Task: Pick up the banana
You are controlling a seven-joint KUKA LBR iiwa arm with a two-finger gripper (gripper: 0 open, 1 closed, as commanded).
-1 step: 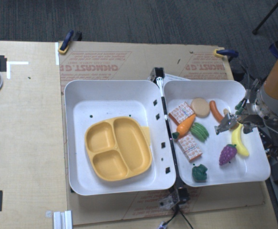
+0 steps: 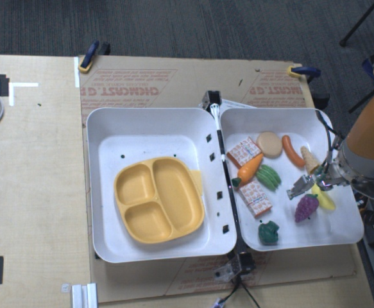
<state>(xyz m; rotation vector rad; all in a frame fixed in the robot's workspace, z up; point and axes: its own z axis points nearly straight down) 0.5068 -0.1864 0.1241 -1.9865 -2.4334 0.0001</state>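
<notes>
While the arm reaches in from the right, camera view lists as follows. Left bin (image 2: 103, 191): yellow divided plate (image 2: 159, 199), three compartments, nothing in them. Right bin (image 2: 340, 233): two snack boxes (image 2: 244, 151) and (image 2: 256, 199), tan bun (image 2: 270, 144), sausage (image 2: 293, 151), carrot (image 2: 249, 169), green ribbed veg (image 2: 269, 176), broccoli (image 2: 269, 232), purple grapes (image 2: 306, 206), pale cone-shaped item (image 2: 310, 160).

Banana (image 2: 326, 199): right side of right bin, just beside grapes, mostly hidden under the gripper; yellow end pokes out.

Gripper (image 2: 307, 186): low over banana/grapes spot, metal fingers spread apart, nothing seen between them.

Risks, as judged: grapes sit touching or nearly touching the banana, so a close could catch grapes instead, or both. Banana lies close to the bin's right wall, so a finger could foul the wall or nudge the fruit aside. Curved smooth skin may slip out on lift.
</notes>
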